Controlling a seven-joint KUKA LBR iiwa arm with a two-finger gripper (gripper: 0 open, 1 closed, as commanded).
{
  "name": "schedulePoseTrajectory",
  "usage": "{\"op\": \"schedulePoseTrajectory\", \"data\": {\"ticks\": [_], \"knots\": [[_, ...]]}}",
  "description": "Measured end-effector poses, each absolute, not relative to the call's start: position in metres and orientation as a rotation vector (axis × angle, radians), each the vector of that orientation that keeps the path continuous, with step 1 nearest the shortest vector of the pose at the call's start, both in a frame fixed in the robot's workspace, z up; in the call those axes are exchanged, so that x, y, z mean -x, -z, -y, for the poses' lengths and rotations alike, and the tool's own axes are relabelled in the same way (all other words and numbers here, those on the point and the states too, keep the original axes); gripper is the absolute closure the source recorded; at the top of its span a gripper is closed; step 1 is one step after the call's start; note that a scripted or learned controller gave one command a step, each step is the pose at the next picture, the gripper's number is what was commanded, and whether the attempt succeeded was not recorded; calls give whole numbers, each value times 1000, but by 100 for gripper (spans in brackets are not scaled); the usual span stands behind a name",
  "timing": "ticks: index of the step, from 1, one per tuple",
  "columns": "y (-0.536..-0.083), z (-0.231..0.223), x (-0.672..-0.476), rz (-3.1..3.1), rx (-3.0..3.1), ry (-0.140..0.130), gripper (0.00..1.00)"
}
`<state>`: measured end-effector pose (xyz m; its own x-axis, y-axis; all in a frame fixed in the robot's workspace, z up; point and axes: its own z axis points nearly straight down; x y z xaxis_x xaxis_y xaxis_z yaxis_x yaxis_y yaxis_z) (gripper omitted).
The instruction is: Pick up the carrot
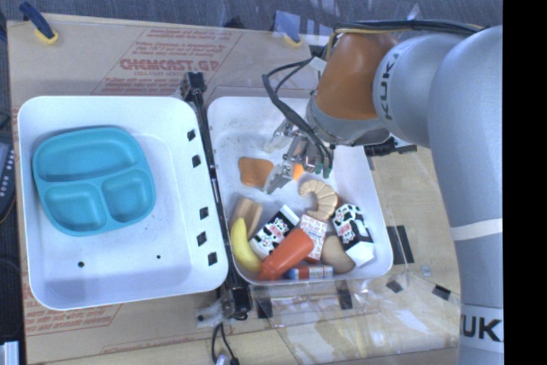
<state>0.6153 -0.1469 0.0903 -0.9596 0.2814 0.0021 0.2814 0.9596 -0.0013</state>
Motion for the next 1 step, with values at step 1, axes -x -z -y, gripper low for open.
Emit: {"op": "schedulePoseTrajectory", "data": {"ticks": [1], "knots": [[-105,145,-619,3118,434,-2,100]]}}
